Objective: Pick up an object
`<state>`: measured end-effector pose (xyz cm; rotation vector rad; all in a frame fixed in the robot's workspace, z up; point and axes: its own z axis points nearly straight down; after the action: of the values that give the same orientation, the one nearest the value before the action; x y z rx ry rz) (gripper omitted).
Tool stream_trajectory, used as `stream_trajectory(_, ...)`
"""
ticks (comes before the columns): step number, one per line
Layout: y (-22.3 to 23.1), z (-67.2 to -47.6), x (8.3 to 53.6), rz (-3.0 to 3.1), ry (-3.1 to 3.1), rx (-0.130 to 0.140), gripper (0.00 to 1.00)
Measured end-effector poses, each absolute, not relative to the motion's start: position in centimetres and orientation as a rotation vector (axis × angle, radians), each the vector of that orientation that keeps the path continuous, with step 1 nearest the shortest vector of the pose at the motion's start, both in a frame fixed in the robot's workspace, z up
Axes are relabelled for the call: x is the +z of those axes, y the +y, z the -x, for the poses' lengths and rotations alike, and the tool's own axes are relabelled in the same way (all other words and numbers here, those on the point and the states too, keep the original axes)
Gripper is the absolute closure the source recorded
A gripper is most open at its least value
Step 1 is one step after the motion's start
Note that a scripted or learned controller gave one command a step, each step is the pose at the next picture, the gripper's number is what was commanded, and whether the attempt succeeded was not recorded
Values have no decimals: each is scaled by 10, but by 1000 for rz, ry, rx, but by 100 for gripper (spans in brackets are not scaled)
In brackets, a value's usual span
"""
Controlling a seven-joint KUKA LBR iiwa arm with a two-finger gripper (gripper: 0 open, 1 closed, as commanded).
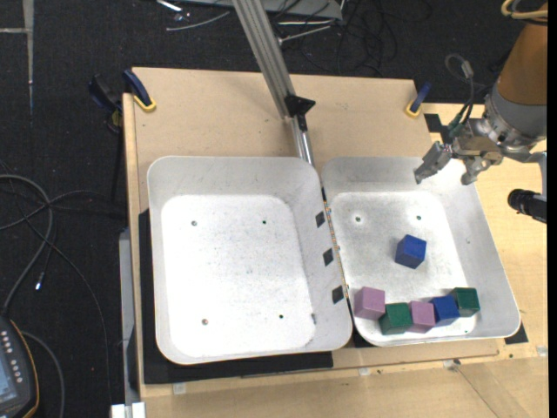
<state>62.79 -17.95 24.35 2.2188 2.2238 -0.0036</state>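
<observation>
Blue cube (411, 251), the loose one, is what we would take as the task's object: it sits alone on the floor of the right bin (376, 186), a little to 3 o'clock of that bin's centre, with bare white on every side, so fingers could close around it without nudging a neighbour. At 6 o'clock from it, five more cubes huddle in a row against the bin's near wall: a purple cube (371, 302), a green cube (397, 318), a second purple cube (422, 314), a second blue cube (446, 308) and a dark green cube (467, 300), touching or nearly so, which we judge makes them poor first picks. At 1 o'clock from the loose cube our gripper (452, 169) hangs over the bin's far rim, fingers spread and nothing between them. The left bin (165, 190) lies at 9 o'clock
</observation>
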Motion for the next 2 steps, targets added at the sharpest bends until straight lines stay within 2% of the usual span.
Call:
stream_trajectory(1, -160, -596, 162, -2228, 2227, -8, 0)
stream_trajectory(2, -154, -574, 94, -2220, 2221, -2, 0)
